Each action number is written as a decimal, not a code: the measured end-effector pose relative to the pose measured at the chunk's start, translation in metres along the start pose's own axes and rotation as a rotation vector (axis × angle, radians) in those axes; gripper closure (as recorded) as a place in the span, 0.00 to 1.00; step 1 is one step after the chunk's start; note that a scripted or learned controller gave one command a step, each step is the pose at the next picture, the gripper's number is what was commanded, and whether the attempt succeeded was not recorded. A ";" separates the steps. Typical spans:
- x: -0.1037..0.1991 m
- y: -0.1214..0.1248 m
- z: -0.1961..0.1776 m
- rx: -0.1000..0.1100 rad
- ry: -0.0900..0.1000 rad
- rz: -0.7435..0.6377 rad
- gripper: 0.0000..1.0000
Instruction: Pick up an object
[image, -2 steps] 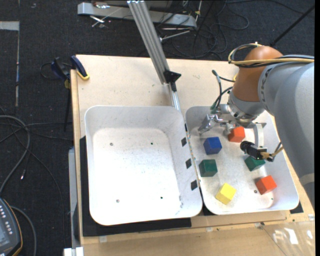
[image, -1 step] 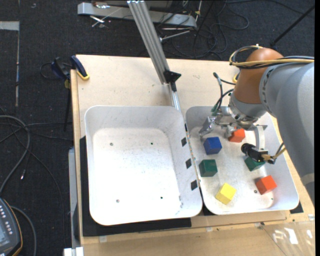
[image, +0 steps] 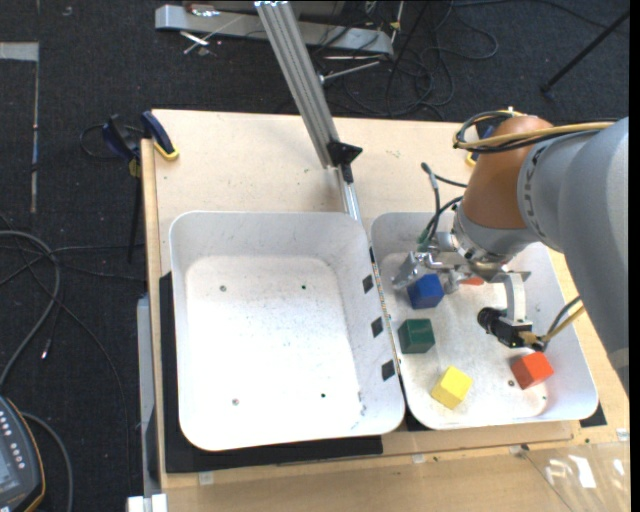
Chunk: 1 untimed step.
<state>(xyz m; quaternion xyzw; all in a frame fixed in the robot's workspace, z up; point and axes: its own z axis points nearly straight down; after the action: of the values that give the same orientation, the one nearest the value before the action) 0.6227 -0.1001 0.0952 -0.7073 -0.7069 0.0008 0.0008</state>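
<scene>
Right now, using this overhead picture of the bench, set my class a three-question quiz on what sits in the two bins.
1. True or false: the green block lies in the right bin.
2. How many coloured blocks are in the right bin?
3. Which block is nearest the pincer? A) yellow block B) blue block C) orange block

Key: 1 true; 2 four; 3 B.
</scene>
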 end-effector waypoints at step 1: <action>-0.001 0.002 -0.010 -0.004 -0.001 0.001 1.00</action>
<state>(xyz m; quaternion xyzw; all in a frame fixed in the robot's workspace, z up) 0.6243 -0.1008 0.1056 -0.7076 -0.7066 -0.0005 -0.0008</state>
